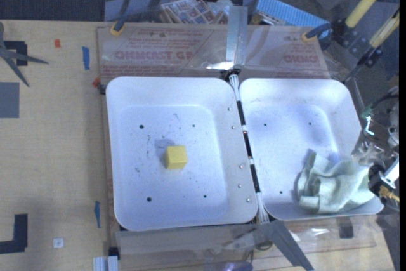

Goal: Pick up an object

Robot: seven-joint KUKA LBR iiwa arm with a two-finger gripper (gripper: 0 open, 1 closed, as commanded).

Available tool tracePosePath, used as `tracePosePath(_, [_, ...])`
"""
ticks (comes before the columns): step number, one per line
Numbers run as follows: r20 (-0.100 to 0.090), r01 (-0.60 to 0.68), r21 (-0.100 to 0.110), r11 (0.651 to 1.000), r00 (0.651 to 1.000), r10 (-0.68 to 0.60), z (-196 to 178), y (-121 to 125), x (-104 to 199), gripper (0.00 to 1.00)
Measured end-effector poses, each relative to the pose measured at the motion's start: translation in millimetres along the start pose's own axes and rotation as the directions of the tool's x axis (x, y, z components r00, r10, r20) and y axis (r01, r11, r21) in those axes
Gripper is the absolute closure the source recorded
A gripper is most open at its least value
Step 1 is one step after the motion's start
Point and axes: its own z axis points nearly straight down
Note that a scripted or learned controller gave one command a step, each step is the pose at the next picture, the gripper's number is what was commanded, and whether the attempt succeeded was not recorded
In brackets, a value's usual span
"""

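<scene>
1. Two shallow white plastic bins stand side by side on a light wooden bench (pixel 51 155), and their inner edges touch along the middle.
2. In the left bin (pixel 127 105) lies a small yellow cube (pixel 176 157), a little nearer than the centre of the bin floor, well apart from every wall.
3. In the right bin (pixel 285 111) lies a crumpled pale green-white cloth (pixel 330 186), in the near right corner, and it reaches to the right rim.
4. The gripper (pixel 380 168) of the arm is at the right edge of the scene, just beside the right rim of the right bin and close to the cloth.
5. How far the gripper is open I cannot tell, because only part of it is visible there; nothing is clearly seen in its hold.
6. Behind the bins stands a clear plastic sheet with red printed letters (pixel 165 51).
</scene>
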Motion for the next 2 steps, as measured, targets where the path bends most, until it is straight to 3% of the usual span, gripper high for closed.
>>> tracePosePath(1, [0.001,-0.706,0.004,0.708,0.708,0.706,8.0,7.0,12.1,1.00])
tracePosePath(2, [-0.001,-0.541,0.002,0.841,0.841,0.541,-55.7,7.9,-14.9,1.00])
